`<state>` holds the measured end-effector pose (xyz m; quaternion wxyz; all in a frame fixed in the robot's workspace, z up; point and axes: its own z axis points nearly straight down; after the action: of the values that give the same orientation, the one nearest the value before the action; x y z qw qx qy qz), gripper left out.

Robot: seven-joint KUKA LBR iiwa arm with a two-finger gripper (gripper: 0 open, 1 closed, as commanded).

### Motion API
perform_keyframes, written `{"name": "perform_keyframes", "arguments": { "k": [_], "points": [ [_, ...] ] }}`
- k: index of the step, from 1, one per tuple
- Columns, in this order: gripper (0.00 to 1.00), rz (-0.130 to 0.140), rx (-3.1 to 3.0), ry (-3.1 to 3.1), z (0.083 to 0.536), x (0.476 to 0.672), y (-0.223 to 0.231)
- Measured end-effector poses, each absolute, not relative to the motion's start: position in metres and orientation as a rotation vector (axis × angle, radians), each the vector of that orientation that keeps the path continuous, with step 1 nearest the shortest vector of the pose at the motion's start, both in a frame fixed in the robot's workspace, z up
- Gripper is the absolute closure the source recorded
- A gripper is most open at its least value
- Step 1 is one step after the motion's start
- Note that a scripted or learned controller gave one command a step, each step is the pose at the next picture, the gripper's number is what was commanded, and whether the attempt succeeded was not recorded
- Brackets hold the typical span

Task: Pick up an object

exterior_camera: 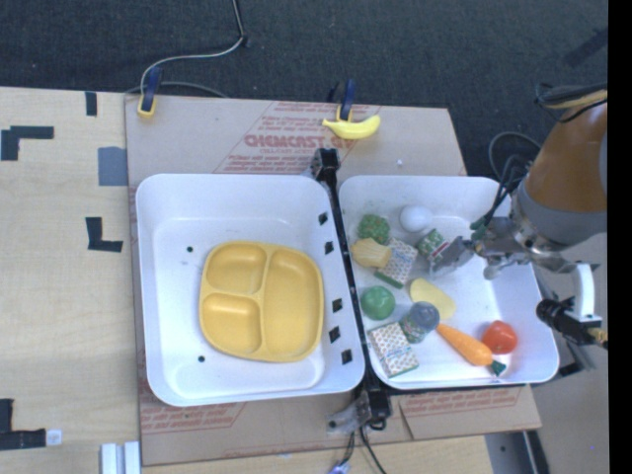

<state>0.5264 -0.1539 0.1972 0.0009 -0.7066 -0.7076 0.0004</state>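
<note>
The right bin holds several small items. Among them are a green broccoli piece, a white egg, a yellow wedge and a checkered box. In the same bin lie a green ball, a pale yellow slice, a grey round piece, an orange carrot, a red tomato and a second checkered box. My gripper reaches in low from the right, right beside a small dark green item below the egg.
In the left bin lies a yellow divided plate. A yellow banana toy rests on the cardboard behind the bins, near a clamp. The black divider clips run between the two bins. The arm's grey body hangs over the right bin's right rim.
</note>
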Motion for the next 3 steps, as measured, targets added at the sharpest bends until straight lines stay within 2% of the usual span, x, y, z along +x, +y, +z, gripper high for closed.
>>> {"name": "perform_keyframes", "arguments": {
  "k": [1, 2, 3],
  "points": [
    [0.00, 0.000, -2.221, -2.221, 0.086, 0.493, -0.133],
    [0.00, -0.005, -2.222, -2.227, 0.086, 0.560, -0.108],
    [0.00, -0.002, -2.222, -2.226, 0.086, 0.628, -0.117]
  ]
}}
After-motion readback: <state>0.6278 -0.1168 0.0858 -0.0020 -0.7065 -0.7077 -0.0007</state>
